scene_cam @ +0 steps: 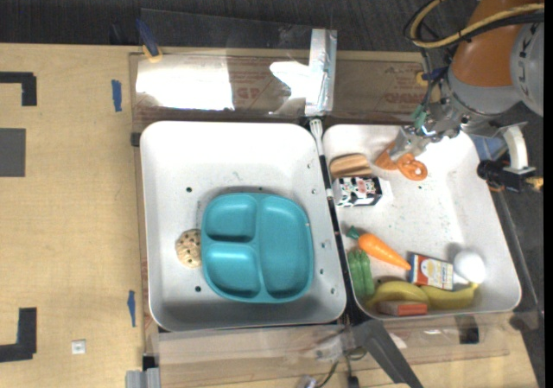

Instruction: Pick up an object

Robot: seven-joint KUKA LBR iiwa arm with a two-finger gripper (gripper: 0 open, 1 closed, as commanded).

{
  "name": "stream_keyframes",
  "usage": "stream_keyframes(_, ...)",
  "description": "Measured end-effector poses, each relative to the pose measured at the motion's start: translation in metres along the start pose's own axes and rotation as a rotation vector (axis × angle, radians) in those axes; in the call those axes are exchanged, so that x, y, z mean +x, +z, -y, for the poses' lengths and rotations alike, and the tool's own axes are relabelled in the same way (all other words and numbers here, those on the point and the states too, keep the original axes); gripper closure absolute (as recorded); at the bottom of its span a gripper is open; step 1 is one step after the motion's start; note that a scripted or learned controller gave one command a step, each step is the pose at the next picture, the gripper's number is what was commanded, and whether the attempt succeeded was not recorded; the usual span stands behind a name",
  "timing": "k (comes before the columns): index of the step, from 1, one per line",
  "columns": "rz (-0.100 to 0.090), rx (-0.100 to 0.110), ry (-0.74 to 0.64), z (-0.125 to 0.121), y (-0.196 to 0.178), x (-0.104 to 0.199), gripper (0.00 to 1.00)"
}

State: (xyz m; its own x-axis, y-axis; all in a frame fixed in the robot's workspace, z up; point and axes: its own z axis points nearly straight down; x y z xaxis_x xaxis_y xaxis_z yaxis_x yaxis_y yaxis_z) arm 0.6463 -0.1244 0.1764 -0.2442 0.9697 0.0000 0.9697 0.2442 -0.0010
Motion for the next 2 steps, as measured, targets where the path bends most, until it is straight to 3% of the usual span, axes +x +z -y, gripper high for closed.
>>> stream_keyframes(1, 0.0, -0.001, 0.0, 0.0, -0.001, 0.0, 0.0)
stream_keyframes(2, 0.007, -0.013, 0.013, 0.038, 0.085, -0.034, 0.0)
